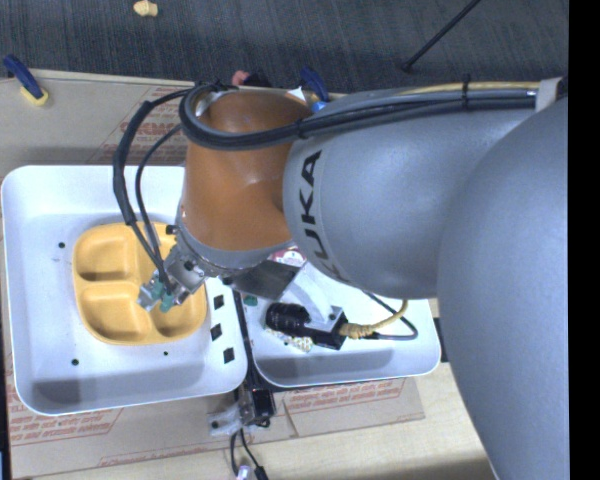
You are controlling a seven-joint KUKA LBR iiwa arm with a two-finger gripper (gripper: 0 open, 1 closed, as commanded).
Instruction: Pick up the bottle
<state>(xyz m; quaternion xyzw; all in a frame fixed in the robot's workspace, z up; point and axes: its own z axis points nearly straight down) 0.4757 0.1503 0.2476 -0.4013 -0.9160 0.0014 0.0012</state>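
My gripper (pixel 161 294) hangs low over the left bin (pixel 40 368), at the right edge of a yellow divided tray (pixel 110 278) lying in that bin. A small teal-green bit sits at the gripper's tip; I cannot tell whether it is part of the gripper or a separate thing. The arm's orange band (pixel 240 178) and grey body cover the bin's right side and most of the right bin (pixel 380 368). I cannot make out a bottle among what is uncovered.
A small pale object (pixel 300 344) lies near the front of the right bin, and a white and pink scrap (pixel 290 258) peeks out under the wrist. Blue clamps (pixel 25 78) hold the cardboard at the bench's back edge.
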